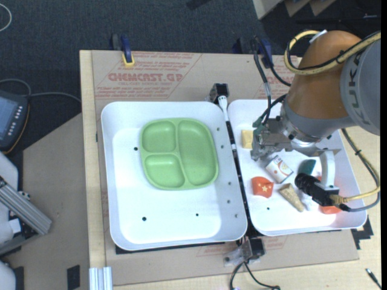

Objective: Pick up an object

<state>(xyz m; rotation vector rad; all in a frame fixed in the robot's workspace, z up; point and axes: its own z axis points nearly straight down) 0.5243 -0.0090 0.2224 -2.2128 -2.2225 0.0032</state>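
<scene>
Scanning from nine o'clock toward three, we meet the left bin (121, 180) first, a shallow white tray holding a pale green divided plate (179, 153) with three compartments, lying flat toward the bin's upper middle. Beneath both bins we see a cardboard sheet (145, 71) printed with red lettering at twelve o'clock. Just past the centre seam sits the right bin (272, 219), where the loose objects gather. At its ten o'clock edge we find a small yellow block (247, 139). Near the bin's middle lies a white cylinder with a red label (280, 168), tilted, and at its seven o'clock a red piece with a yellow star (262, 186). A tan wedge (292, 196) rests just beside that, toward five o'clock, and a teal object (308, 165) shows at three o'clock. The gripper (266, 144) hangs directly over the white cylinder's upper end, between the yellow block and the arm's grey wrist (302, 128); we cannot tell how its jaws stand, nor whether anything is held.
</scene>
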